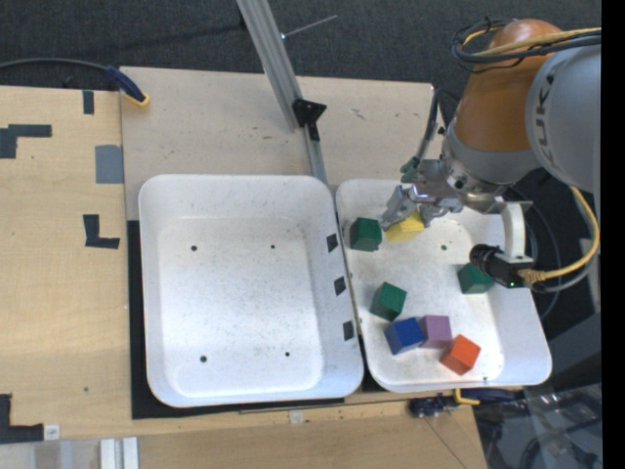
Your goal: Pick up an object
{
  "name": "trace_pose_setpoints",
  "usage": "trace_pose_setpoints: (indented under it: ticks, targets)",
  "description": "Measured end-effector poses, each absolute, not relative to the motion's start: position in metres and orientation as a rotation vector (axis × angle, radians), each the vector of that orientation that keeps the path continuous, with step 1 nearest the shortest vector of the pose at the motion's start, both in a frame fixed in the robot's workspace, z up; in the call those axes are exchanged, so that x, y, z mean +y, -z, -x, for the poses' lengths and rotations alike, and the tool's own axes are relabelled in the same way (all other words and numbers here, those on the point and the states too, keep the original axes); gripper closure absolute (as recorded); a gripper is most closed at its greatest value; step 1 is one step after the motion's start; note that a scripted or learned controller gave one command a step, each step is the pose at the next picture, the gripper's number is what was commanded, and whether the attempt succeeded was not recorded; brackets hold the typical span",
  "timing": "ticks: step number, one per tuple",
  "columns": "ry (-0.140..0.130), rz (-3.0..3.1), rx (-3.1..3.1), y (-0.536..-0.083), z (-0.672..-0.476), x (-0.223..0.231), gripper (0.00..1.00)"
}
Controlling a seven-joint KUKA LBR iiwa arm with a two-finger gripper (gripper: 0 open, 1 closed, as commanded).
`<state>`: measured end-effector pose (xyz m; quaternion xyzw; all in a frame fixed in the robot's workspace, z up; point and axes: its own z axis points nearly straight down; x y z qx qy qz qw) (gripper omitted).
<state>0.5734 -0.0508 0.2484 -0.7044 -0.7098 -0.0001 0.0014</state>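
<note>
Six blocks in the right bin (pixel 532 355); we're at the grasp step, pincer (pixel 410 211) low over the yellow block (pixel 406 227) by the bin's far side. Can't tell if it's closed or gripping. Next: confirm grip, lift straight

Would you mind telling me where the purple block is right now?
In the camera view, the purple block lies in the right bin, near its front edge, between the blue block and the orange block.

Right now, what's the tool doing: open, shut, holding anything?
Tool: down in the right bin, at the yellow block; open or shut cannot be told.
</note>
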Motion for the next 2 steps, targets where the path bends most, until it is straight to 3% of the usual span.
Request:
trace_pose_setpoints:
  ticks: [1, 2]
  targets:
    - [-0.002, 2.212, -2.227, -0.24, -0.585, -0.001, 1.0]
    - [-0.004, 2.211, -2.226, -0.226, -0.585, 0.055, 1.0]
